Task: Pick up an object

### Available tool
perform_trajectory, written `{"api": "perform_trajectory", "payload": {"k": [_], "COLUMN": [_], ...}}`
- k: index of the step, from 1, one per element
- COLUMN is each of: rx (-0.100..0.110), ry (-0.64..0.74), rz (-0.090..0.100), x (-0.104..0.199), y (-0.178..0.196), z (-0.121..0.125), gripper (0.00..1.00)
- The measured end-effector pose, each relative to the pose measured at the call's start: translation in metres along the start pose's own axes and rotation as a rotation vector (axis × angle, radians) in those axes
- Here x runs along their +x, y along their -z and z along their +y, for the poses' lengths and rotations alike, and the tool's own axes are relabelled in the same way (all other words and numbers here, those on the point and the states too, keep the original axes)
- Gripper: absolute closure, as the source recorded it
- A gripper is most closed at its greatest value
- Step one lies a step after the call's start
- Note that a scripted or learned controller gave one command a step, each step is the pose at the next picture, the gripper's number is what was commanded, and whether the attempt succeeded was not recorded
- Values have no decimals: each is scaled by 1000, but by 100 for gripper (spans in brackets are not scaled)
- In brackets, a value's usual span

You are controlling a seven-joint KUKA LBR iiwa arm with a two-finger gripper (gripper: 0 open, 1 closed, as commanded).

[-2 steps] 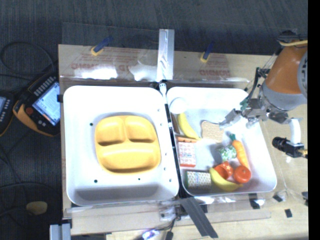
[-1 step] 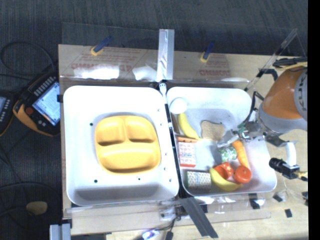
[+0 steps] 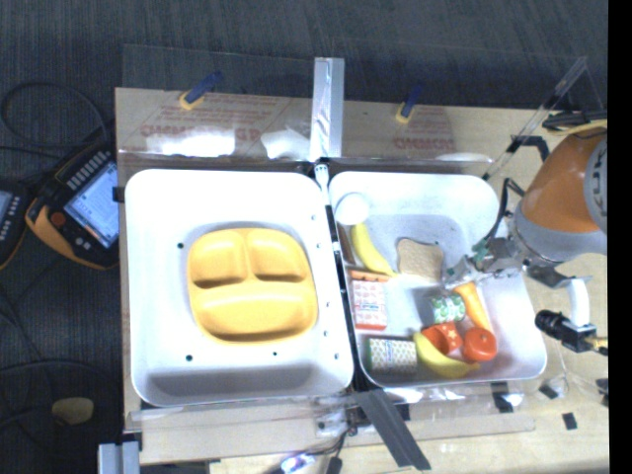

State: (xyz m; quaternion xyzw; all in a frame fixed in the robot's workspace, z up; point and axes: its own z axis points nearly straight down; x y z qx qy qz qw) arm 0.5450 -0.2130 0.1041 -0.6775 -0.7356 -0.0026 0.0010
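My gripper [image 3: 472,265] sits low over the right side of the right bin [image 3: 464,188], a small dark cluster of metal and wire; whether it is clamped or released I cannot tell from this slanted look down. Just beneath and beside it lies a carrot [image 3: 476,304], smooth, orange, tapered, running toward the near wall. Touching the carrot's lower end is a round red tomato [image 3: 480,344], and next to that a green-and-white bumpy piece [image 3: 446,308] resting above a curved yellow banana [image 3: 438,359].

Behind the tip, my wrist swells into a rounded grey housing with a glossy orange band [image 3: 555,197], entering from the right and angled down toward the bin.

Further left in the same bin lie a tan slice of bread [image 3: 421,257], a second banana [image 3: 367,249], a white round cup [image 3: 352,207], a flat red-and-white printed box [image 3: 369,300] and a small patterned carton [image 3: 391,354].

The left bin [image 3: 158,363] holds a glossy yellow tray [image 3: 253,280] with three moulded compartments, well apart from me.
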Motion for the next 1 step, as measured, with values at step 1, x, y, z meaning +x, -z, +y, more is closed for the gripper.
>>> {"api": "perform_trajectory", "payload": {"k": [1], "rx": [4], "ry": [1], "rz": [-6], "x": [48], "y": [99], "z": [43], "gripper": [100]}}
